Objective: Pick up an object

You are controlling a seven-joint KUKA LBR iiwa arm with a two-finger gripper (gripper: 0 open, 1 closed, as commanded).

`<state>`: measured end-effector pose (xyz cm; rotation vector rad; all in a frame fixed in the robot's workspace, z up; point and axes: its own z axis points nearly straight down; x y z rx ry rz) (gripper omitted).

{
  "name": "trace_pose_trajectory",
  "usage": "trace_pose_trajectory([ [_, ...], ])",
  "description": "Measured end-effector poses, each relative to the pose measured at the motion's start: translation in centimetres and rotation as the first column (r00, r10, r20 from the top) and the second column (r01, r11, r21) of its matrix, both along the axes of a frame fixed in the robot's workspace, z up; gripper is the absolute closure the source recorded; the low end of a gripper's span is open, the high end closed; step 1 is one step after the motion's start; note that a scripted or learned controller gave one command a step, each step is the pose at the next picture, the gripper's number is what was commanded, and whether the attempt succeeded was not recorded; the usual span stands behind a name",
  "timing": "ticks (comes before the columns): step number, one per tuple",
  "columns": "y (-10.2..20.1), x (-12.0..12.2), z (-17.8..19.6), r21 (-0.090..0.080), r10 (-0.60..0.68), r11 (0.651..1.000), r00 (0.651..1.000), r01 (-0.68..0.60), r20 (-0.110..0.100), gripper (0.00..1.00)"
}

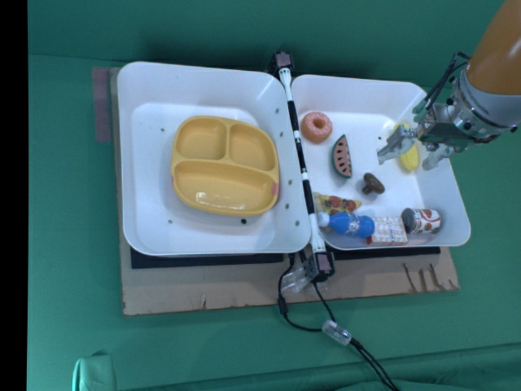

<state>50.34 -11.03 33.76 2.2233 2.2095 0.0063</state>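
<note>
My gripper (413,153) hangs over the right side of the right bin (358,96), fingers spread apart and open, straddling a yellow banana-like toy (408,155) that lies below it. Nothing is held between the fingers. Elsewhere in this bin lie a pink donut (317,126), a watermelon slice (342,155), a small brown piece (373,184), a pizza slice (337,203), a blue bottle (356,225) and a small can (421,221).
The left bin (146,96) holds a yellow divided plate (225,166). A black-and-white divider bar (297,149) runs between the bins. Cables (326,316) trail off the cardboard at the front. Green cloth surrounds the bench.
</note>
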Motion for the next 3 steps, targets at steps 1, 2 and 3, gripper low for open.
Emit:
trace_pose_trajectory([
  [1,-3.2,2.0,-14.0,-0.001,-0.001,1.000,1.000,0.001,-0.001,0.00],
  [2,-3.4,2.2,-12.6,-0.006,-0.007,1.000,1.000,0.008,0.012,1.00],
  [3,4.1,-2.2,3.5,-0.001,0.001,1.000,1.000,-0.001,0.003,1.00],
])
